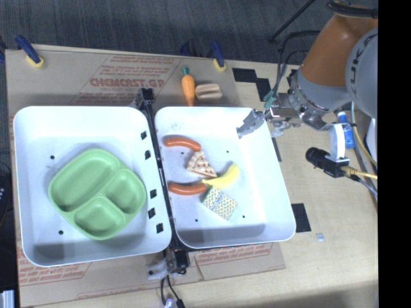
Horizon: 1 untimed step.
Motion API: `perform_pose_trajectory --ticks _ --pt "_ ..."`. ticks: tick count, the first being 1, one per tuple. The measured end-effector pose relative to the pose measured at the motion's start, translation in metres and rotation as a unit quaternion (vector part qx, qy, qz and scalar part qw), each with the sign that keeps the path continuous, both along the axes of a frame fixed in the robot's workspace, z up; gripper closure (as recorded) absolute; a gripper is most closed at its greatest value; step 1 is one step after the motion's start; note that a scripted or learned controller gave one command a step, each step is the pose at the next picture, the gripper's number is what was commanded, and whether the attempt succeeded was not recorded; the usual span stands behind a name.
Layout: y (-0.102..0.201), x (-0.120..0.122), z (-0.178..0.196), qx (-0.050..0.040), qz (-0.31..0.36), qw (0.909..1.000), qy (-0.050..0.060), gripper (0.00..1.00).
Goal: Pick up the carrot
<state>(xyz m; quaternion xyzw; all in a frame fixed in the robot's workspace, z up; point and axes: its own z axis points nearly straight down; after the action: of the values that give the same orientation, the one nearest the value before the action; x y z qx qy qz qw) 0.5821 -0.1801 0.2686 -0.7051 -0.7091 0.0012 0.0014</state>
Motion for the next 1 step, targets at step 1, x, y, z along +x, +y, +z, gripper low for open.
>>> perform_pose_trajectory --ticks 1 --pt "0.0673 0.0477 -0.0841 0.0005 -0.08 0.9968 0.002 0.0"
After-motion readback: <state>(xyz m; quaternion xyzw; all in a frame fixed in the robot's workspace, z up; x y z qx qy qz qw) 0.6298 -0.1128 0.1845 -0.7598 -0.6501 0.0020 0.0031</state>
